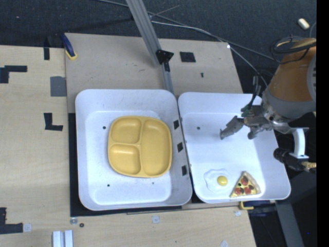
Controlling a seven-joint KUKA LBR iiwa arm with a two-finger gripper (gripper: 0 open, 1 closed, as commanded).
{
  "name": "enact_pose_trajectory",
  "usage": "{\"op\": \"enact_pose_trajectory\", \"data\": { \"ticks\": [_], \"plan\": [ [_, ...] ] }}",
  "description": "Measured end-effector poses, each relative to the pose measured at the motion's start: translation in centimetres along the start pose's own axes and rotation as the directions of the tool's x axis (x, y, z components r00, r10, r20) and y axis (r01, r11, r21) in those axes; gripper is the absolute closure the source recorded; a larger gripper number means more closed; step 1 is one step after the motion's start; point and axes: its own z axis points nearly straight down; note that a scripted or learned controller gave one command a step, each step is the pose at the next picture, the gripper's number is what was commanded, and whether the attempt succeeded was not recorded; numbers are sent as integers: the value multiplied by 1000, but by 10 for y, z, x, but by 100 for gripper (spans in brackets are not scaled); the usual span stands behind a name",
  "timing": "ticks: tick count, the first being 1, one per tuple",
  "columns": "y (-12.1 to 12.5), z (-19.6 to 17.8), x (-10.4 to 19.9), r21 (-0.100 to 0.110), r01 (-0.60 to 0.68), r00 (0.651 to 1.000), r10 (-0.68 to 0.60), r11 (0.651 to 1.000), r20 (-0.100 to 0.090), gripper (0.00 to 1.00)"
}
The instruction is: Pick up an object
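Note:
In the right bin (205,107) lie a toy fried egg (217,179) and a toy pizza slice (245,184), both near its front edge. My gripper (239,130) hangs above the middle of that bin, its two dark fingers spread apart with nothing between them. It is open, well behind the egg and the pizza slice. The left bin (92,107) holds a yellow divided plate (139,146) in its centre.
A slanted metal post (146,22) rises behind the bins, with cables running across the dark floor at the back. The wooden bench (31,138) spreads to the left. The arm's orange band (293,81) sits at the right edge.

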Motion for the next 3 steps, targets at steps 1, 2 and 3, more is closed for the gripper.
{"op": "enact_pose_trajectory", "data": {
  "ticks": [1,2,3],
  "plan": [
    [8,49,4,-1,1,1000,-1,1000,0,0],
    [-1,100,-3,-1,-1,1000,1,1000,1,0],
    [0,88,-1,-3,2,1000,-2,1000,-1,100]
  ]
}}
